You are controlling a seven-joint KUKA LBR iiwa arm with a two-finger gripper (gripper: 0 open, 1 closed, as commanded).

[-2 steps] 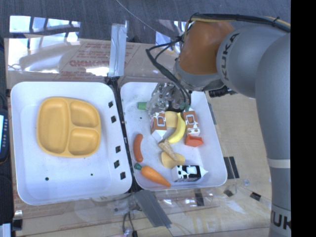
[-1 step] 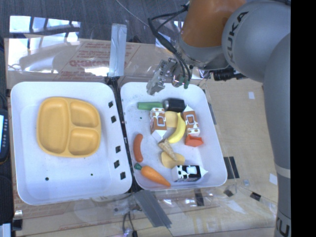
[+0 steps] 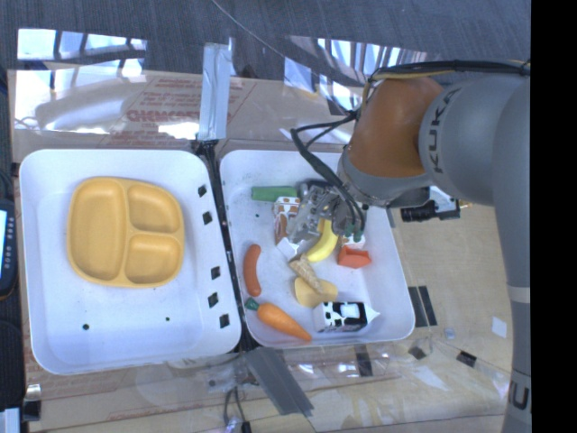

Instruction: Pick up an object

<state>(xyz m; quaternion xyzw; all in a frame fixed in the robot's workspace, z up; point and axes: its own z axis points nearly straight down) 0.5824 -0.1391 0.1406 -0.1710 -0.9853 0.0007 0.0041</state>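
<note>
On the left of the tabletop (image 3: pixel 451 269) sits a white bin (image 3: pixel 36 242) holding a yellow tray (image 3: pixel 126 231) with three compartments, lying flat near the bin's middle. A strip of grey tape (image 3: pixel 215 93) runs up from the seam between the two bins, across brown cardboard (image 3: pixel 162 106) behind them.

Just right of the seam is the second bin (image 3: pixel 392 282), and that one is crowded. Along its left side lies a sausage (image 3: pixel 252 270), upright in the view, and below it a carrot (image 3: pixel 279 323) lies slanted toward the front wall. Near the back is a green stick (image 3: pixel 269 193) lying level. Beside it, a small red-and-white box (image 3: pixel 287 213) sits just left of the claw. A pale yellow chunk (image 3: pixel 312 289) rests near the middle, touching the lower end of a banana (image 3: pixel 321 246). Near the front wall lies a black-and-white piece (image 3: pixel 344 315), patterned like a cow. A red-orange block (image 3: pixel 354 257) sits just right of the banana.

The claw (image 3: pixel 317 213) is down in this bin, right over the banana's upper end, with cables looping above it. From where I stand I cannot tell how its tips are set, or whether anything is caught between them. The orange band (image 3: pixel 392 129) and grey arm (image 3: pixel 478 133) stretch away to the right.
</note>
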